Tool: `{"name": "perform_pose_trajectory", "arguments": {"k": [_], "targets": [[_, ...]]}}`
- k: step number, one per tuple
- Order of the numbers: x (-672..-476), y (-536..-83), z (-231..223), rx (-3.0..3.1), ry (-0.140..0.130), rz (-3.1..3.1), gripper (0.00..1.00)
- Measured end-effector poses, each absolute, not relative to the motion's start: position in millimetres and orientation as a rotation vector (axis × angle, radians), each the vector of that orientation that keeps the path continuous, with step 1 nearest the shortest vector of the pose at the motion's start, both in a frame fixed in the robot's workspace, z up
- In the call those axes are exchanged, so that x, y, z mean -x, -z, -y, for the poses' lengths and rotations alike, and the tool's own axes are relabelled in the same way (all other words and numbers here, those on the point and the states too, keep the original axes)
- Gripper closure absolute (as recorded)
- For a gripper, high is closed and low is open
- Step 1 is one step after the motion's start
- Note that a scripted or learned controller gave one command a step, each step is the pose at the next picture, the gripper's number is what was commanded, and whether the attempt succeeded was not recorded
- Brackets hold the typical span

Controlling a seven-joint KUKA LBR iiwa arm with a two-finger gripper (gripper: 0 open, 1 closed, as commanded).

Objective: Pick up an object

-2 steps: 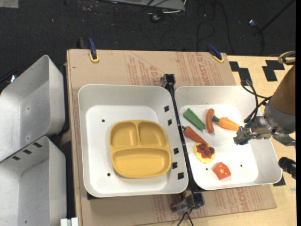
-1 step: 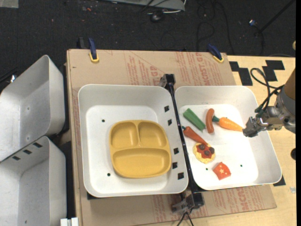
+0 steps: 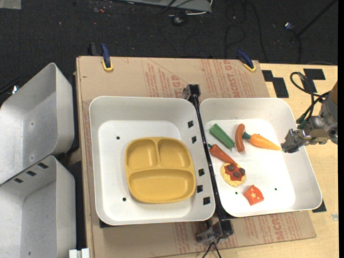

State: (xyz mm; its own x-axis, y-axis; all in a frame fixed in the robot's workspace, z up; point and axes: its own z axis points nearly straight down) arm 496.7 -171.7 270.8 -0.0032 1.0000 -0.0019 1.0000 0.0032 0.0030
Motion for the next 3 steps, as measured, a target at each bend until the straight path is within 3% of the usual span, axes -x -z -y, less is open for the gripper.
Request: {"name": "perform_pose_trajectory", "arguments": {"k": [3], "targets": [[-488.6, -259, 19, -2.213, -0.002, -2.233, 1.00]]}}
